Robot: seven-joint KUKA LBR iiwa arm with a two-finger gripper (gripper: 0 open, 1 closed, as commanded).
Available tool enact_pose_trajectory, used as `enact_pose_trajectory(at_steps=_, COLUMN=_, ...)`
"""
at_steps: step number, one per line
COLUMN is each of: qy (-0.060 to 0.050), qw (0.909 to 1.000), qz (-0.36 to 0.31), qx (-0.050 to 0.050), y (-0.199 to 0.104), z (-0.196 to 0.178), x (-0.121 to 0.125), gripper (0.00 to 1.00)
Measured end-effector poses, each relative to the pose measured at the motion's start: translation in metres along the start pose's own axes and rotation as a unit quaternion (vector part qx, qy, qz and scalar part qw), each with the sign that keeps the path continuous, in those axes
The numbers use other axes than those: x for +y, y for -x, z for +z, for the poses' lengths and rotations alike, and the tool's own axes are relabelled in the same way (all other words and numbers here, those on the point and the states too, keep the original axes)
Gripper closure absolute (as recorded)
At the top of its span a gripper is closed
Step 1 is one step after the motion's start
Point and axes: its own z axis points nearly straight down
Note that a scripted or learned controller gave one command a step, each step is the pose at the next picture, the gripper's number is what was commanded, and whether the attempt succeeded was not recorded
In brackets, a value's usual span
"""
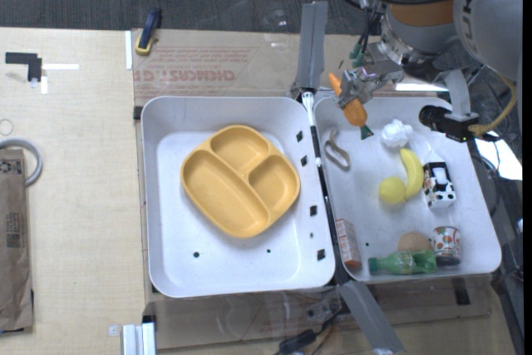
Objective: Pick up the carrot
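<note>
End effector [359,91] of the grey arm, suspended over the far-left corner of the right bin [482,216], pinching the carrot [356,111] between its fingers; the carrot hangs just below the fingertips, clear of the bin floor, with its long axis running from upper left to lower right and its broader orange end toward the bin, though the upper part is hidden by the metal fingers and which end is the tip is hard to make out. Right bin contents: a grey loop-shaped clip [336,152] near the left wall, a crumpled white object [396,131] toward the far side, a banana [410,168] beside a yellow lemon [393,190], a black-and-white cow figure [438,184] near the right wall, a small printed can [445,244] and a green bottle [401,263] along the near edge, and a red-labelled packet [347,242] at the near-left corner whose print is too small to read. Left bin [166,262]: a yellow three-compartment plate [240,179] near its centre. Beyond the bins, cardboard [208,66] on the tabletop [66,179] carries red lettering seen inverted and not clearly legible; a blue-and-yellow tool [149,31] rests at its far-left corner. A brown paper bag [14,245] is cut off at the tabletop's left edge.
</note>
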Motion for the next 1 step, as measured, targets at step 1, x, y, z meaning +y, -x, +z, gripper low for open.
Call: enact_pose_trajectory(at_steps=1, qy=0.0, qw=0.9875, qz=-0.158, qx=0.001, y=-0.0164, z=0.055, x=-0.0043, gripper=1.0)
